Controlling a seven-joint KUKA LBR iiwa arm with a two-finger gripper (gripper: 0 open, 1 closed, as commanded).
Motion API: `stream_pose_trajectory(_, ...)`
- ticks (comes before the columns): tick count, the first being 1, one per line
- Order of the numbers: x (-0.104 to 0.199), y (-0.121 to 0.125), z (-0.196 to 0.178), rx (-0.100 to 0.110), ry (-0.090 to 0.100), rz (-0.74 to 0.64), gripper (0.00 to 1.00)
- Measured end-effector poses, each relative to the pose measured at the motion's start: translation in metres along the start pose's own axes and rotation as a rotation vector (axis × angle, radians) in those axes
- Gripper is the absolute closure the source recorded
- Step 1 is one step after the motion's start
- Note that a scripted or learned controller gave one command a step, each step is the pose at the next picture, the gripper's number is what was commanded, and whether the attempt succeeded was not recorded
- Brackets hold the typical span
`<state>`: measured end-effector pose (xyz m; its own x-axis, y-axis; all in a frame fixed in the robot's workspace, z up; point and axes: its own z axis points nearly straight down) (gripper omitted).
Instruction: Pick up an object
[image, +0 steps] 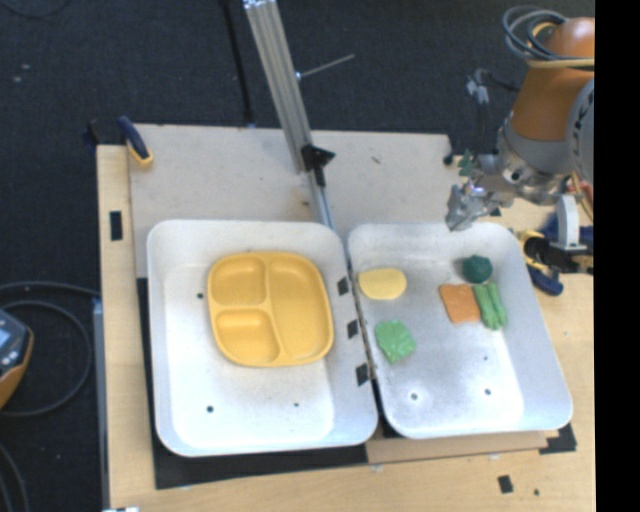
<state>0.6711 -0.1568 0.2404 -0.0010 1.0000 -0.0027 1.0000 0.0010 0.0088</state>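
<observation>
Claw (462, 212) small, blurred, above right bin (520, 400) rim; grip unreadable.

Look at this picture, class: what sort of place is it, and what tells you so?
Probably a robot lab or test bench. A robot arm reaches over a wooden bench bearing two white bins, one with a yellow divided plate, the other with small toy-like objects. Loose cables lie nearby.

Two bins side by side on bench (200, 170). In left bin (180, 400): divided plate (270, 307), centred. In right bin (480, 390): five small objects (440, 300) across far half. Gripper (462, 212) above far edge.
</observation>
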Motion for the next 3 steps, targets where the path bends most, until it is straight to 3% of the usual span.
stream_pose_trajectory(1,-0.002,0.001,-0.036,0.002,0.001,-0.002,1.00)
stream_pose_trajectory(3,0.112,-0.008,-0.034,0.008,0.004,-0.006,1.00)
